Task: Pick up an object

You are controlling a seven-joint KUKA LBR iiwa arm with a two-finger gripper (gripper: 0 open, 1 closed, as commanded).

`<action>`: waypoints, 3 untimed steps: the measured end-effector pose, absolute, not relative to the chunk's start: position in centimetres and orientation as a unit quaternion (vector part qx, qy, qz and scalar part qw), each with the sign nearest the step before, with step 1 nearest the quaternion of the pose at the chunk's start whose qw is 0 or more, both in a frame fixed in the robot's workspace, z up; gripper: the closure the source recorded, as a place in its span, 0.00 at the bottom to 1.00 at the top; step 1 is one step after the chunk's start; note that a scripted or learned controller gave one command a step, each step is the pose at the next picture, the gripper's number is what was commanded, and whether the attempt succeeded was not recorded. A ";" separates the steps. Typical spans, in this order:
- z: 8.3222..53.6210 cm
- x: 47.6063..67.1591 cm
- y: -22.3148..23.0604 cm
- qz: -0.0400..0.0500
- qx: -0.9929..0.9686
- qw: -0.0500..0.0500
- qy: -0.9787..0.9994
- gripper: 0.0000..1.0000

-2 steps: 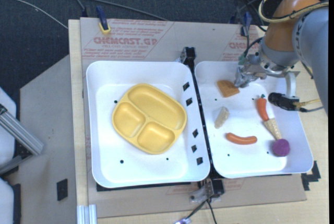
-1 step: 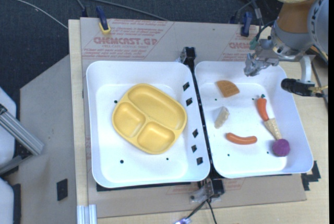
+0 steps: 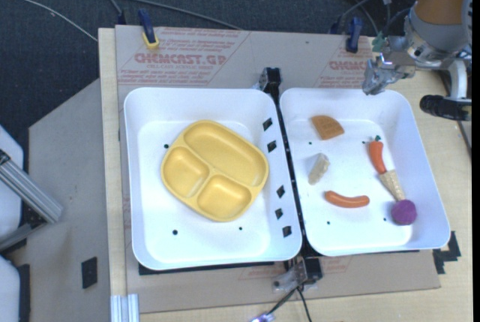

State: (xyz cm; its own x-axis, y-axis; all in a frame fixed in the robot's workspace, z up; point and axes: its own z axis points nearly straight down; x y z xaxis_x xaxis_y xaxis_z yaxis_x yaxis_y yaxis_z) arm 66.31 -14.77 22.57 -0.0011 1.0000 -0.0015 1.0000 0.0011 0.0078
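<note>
Grey metal gripper point(image 3: 375, 82) hovers over the right white plastic bin's point(image 3: 427, 163) rim at twelve o'clock; its jaws' state I cannot tell. Below, at six o'clock, lies an orange sausage-shaped toy point(image 3: 346, 200).

Two white bins point(image 3: 142, 185), one yellow tray point(image 3: 215, 170), five toy foods point(image 3: 346, 199).

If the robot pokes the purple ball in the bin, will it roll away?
Probably a little. The purple ball looks round, so a push would likely set it rolling. It lies near the right bin's lower corner, touching or nearly touching a cone-shaped piece, so the wall would likely stop it soon. It looks like a small toy, so probably light.
</note>
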 end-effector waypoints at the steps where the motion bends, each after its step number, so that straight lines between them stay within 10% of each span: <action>1: 22.5 65.4 -10.5 0.000 0.706 -0.001 0.709 1.00; 3: 23.1 63.1 -0.1 0.000 0.705 -0.002 0.709 1.00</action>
